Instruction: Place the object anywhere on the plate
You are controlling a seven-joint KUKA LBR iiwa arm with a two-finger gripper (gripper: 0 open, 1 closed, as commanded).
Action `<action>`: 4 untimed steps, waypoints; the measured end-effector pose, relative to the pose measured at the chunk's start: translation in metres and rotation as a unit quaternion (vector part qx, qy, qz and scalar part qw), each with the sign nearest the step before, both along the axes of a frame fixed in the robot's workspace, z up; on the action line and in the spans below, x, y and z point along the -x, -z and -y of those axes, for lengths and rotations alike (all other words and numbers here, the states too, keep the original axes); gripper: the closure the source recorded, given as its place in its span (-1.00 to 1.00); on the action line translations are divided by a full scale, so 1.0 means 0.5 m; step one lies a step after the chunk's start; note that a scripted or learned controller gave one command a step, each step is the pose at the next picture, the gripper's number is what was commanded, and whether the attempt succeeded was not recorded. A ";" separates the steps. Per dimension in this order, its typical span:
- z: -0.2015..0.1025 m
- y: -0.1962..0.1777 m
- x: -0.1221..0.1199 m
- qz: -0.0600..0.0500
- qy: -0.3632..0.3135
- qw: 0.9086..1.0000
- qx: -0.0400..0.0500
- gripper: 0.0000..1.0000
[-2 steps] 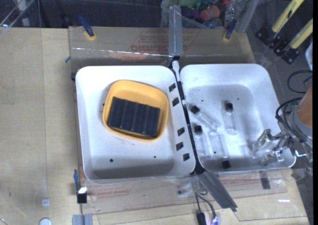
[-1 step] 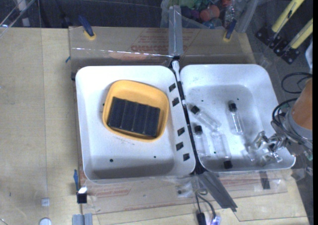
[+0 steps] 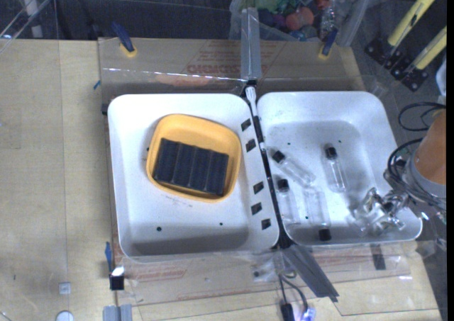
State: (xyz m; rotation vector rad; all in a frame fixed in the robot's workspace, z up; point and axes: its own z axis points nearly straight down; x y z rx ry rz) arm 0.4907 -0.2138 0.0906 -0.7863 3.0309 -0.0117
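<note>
Gripper (image 3: pixel 379 207) at right bin's (image 3: pixel 369 110) near-right corner; open or closed, cannot tell.
Dark block (image 3: pixel 192 166) lies on yellow plate (image 3: pixel 193 128) in left bin (image 3: pixel 135 192).

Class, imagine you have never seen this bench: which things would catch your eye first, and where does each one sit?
The yellow plate stands out at once, lying in the left bin with a dark ribbed block on it. Next come the clear bottles with black caps scattered in the right bin. At that bin's lower right corner, the gripper hangs low, with the arm's orange band at the view's right edge.
</note>
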 end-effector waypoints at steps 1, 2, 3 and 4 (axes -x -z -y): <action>-0.062 0.000 -0.008 0.000 -0.070 0.998 0.002 1.00; -0.066 -0.001 -0.003 0.003 -0.127 0.992 0.002 1.00; -0.097 -0.003 -0.009 0.008 -0.238 0.971 0.005 1.00; 0.014 -0.111 0.018 -0.001 -0.335 0.942 0.000 1.00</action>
